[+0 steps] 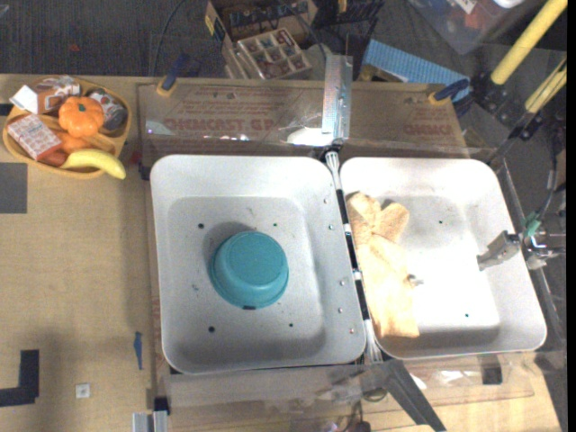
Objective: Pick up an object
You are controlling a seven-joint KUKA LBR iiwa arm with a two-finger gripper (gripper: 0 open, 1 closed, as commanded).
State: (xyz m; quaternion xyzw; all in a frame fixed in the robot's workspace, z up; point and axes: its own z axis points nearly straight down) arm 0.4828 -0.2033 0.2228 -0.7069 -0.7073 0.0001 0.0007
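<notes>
A teal bowl (250, 269) lies upside down in the middle of the left white bin (180, 196). A tan cloth (385, 264) is crumpled along the left side of the right white bin (468, 187), running from its upper left toward its front edge. My gripper (511, 246) pokes in at the right rim of the right bin, small and partly cut off. It is well to the right of the cloth, with bare bin floor between them, and nothing can be seen held in it.
A wooden dish (63, 133) with toy fruit, including an orange pumpkin and a banana, sits at the bench's far left. Cardboard and a clear sheet (243, 120) lie behind the bins. Clutter and yellow poles (535, 25) stand at the back.
</notes>
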